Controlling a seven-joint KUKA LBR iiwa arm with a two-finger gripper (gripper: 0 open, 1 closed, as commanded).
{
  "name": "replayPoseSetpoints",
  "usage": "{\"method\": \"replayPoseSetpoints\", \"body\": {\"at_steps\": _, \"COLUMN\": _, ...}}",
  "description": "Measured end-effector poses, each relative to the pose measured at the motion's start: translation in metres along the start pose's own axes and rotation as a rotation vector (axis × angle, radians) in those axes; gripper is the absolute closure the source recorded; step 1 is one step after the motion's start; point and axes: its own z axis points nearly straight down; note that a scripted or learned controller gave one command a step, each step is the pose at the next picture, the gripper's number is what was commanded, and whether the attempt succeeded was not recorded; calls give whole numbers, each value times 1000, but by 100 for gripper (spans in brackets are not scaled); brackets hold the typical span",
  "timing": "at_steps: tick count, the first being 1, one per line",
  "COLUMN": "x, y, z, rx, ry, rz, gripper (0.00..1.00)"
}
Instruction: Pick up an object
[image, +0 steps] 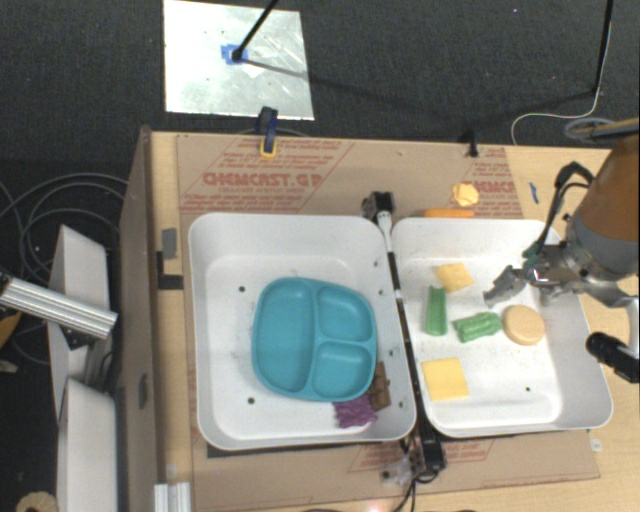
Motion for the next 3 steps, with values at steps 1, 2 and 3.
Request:
{"method": "replayPoseSetpoints", "body": {"at_steps": 1, "x": 12, "y": 16, "z": 141, "rx": 3, "ry": 1, "rz": 0, "gripper": 0}}
{"method": "replayPoseSetpoints", "body": {"at_steps": 2, "x": 11, "y": 17, "z": 124, "rx": -1, "ry": 0, "rz": 2, "gripper": 100}}
{"method": "replayPoseSetpoints", "body": {"at_steps": 3, "x": 90, "y": 27, "z": 29, "rx": -9, "ry": 3, "rz": -10, "gripper": 100}}
